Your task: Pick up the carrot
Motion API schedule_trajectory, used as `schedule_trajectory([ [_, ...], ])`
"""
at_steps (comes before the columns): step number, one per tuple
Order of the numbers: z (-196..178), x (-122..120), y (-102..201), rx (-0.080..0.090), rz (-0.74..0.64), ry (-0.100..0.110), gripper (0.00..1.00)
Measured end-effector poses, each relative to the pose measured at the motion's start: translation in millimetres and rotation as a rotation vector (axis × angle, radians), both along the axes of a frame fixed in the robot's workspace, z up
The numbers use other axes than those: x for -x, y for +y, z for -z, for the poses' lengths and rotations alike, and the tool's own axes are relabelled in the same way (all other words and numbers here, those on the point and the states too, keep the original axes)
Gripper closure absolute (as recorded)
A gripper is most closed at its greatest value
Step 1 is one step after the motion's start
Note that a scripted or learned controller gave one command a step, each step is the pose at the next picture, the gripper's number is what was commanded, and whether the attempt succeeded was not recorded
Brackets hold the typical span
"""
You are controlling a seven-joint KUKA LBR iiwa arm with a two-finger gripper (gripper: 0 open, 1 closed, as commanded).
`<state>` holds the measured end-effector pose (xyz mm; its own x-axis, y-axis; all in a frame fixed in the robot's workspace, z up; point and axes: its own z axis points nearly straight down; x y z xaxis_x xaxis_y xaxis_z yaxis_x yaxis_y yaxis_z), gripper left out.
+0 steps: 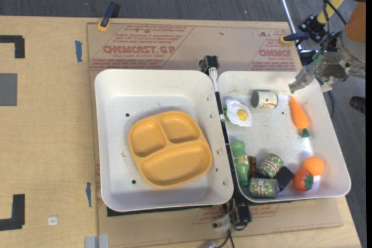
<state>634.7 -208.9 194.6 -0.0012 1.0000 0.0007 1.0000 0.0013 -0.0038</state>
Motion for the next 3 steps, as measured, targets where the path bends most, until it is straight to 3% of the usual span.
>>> schedule_trajectory([
  [1, 84, -20, -5, -0.012, -0.083, -0.001, 0.00],
  [2, 110, -1, -4, -0.010, -0.372, -0.006, 0.00],
  [3, 102, -1, -7, -0.002, -0.371, -0.007, 1.00],
])
